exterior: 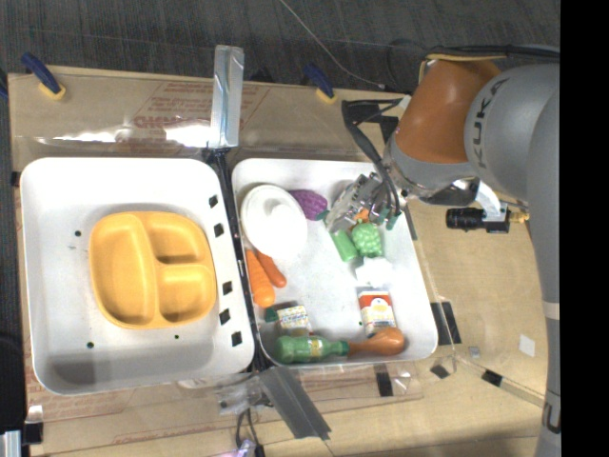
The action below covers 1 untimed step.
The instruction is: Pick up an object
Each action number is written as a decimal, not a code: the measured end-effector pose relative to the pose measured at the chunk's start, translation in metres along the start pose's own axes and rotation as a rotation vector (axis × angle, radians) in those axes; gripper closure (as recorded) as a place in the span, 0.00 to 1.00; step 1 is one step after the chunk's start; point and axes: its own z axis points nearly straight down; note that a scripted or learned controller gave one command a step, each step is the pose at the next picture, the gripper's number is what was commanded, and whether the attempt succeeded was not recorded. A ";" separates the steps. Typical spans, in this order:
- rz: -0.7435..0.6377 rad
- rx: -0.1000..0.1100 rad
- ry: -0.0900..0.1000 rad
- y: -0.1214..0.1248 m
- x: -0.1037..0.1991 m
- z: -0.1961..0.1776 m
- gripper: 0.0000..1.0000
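My gripper (354,211) hangs low over the upper right part of the right bin (324,298), right above a green toy vegetable (359,242). Its fingertips sit at the top of that green piece, and I cannot make out whether anything is between them. Beside it to the left lie a purple item (308,202) and a white bowl (272,217). Further down in the same bin are an orange carrot (263,274), a small white bottle with an orange label (376,303), a green bottle (306,348) and an orange-brown piece (379,343).
The left bin (57,255) holds a yellow divided tray (152,267). A divider with black clips runs between the bins. The grey arm with its orange band (447,112) comes in over the right bin's upper right corner. Brown bench surface surrounds the bins.
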 end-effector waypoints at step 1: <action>0.189 0.001 0.002 0.039 0.020 -0.022 1.00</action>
